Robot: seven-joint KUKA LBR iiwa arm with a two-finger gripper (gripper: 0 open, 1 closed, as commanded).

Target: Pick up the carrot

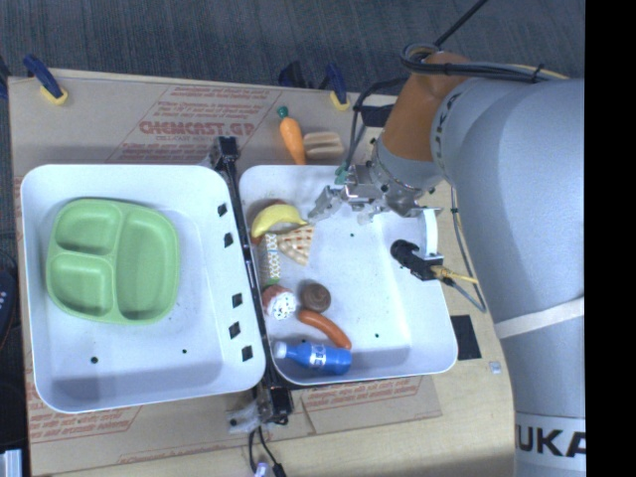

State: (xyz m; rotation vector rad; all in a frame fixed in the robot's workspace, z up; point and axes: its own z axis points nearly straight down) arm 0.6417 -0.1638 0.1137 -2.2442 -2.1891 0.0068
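The carrot (290, 138), orange with a green tip, lies on the cardboard just beyond the far rim of the right bin (397, 341), next to a tan block (322, 145). My gripper (344, 208) hangs over the far part of the right bin, slightly right of and nearer than the carrot, and apart from it. Its fingers are spread open with nothing between them.
The right bin's left side holds a banana (273, 217), a waffle cone (296, 242), a brown round piece (316, 294), an orange sausage (325, 329) and a blue bottle (313, 358). A green divided plate (114, 259) sits in the left bin (60, 386).
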